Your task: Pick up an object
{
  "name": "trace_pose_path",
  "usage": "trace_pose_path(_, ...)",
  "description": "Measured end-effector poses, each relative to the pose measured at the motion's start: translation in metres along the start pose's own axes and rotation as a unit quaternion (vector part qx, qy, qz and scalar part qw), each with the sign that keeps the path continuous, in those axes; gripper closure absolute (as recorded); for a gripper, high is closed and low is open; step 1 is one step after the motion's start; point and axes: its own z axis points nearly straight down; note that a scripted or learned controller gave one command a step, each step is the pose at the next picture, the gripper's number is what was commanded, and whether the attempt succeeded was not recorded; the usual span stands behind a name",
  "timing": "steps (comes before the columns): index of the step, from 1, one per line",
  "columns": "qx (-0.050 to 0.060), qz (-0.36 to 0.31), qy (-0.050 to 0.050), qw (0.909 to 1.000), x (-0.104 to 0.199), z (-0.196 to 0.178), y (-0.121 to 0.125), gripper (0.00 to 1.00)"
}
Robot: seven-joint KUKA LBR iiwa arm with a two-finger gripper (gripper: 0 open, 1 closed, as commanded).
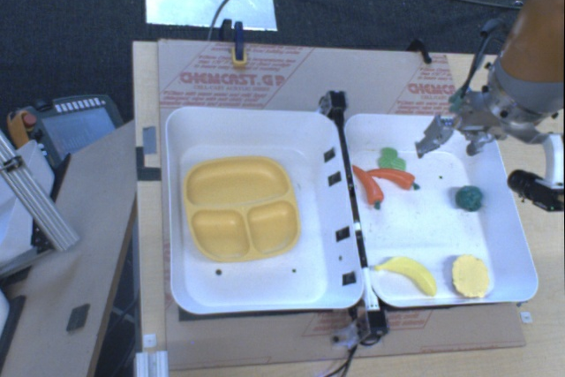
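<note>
Two bins (265,124), one tray (240,207), five toy foods (408,272)

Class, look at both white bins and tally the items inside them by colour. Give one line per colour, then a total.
Yellow: 3: divided tray, banana, round slice
Orange-red: 2: two chilli-like pieces
Green: 2: leafy piece, dark ball
Total: 7

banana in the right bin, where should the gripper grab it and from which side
Probably at the thick middle of the banana, coming straight down with fingers closing across its narrow width. It lies flat near the bin's front wall, curved, ends tapering, so the middle gives most to grip. The gripper hovers over the bin's back part.
</note>
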Motion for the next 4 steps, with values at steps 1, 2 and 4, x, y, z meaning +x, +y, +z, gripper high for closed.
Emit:
trace_pose_path(1, -0.006, -0.001, -0.001, 1.0, 0.0, -0.007, 0.002, 0.0)
trace_pose_path(2, -0.004, 0.0, 0.0, 1.0, -0.001, 0.056, 0.001, 0.0)
trace_pose_path(4, -0.004, 0.0, 0.0, 1.0, -0.005, 0.162, -0.004, 0.0)
